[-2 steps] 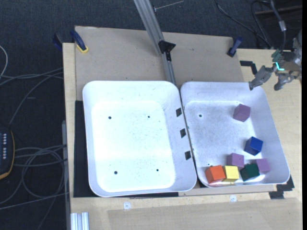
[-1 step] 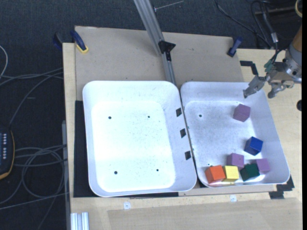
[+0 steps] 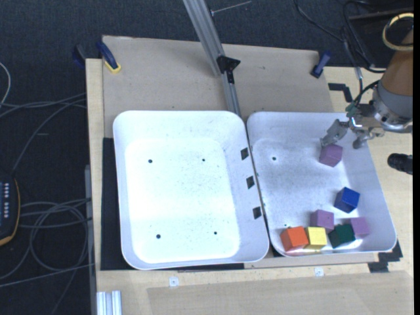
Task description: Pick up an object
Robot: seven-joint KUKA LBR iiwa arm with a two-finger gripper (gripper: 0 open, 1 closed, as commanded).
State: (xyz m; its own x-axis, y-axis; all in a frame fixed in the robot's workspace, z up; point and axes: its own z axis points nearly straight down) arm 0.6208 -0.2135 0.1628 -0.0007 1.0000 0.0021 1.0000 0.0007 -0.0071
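arm [image 3: 397, 77]: cut off at right edge | green cube [image 3: 341, 235]: half-hidden (behind bin rim)

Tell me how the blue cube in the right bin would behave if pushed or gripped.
The blue cube looks like a small solid block with flat faces, so it would probably slide, not roll, on the bin floor. Its square sides should suit a two-sided pinch. It stands apart from the cubes along the bin's near edge, so a push likely moves it alone at first.
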